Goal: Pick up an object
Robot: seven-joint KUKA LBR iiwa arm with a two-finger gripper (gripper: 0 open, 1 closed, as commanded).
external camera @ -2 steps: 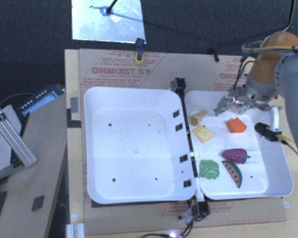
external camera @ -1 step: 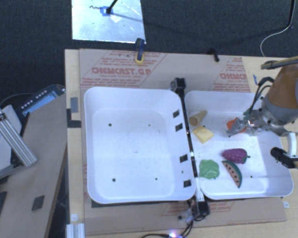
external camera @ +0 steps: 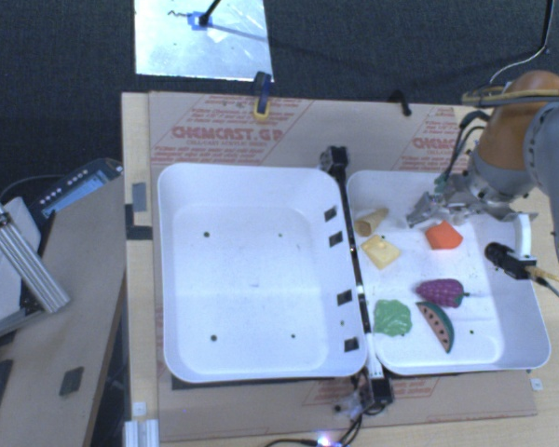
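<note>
- The grey arm's 2-finger gripper (external camera: 427, 214) hovers low over the upper part of the right shallow white bin (external camera: 522, 343); whether it is parted or closed I cannot tell, and nothing is seen in its grasp.
- Nearest candidate: the small orange plastic block (external camera: 443, 237), lying just beside the gripper on the bin floor.
- Others in that bin: a tan cone-shaped piece (external camera: 372, 220), a yellow cheese-like wedge (external camera: 380, 251), a purple grape-bunch toy (external camera: 441, 292), a green leafy toy (external camera: 392, 318) and a red watermelon slice (external camera: 437, 325).
- The left shallow white bin (external camera: 182, 194) sits alongside.
- To do this well, I judge: centre over the orange block, descend squarely, close firmly, then lift straight, avoiding the bin wall.
</note>
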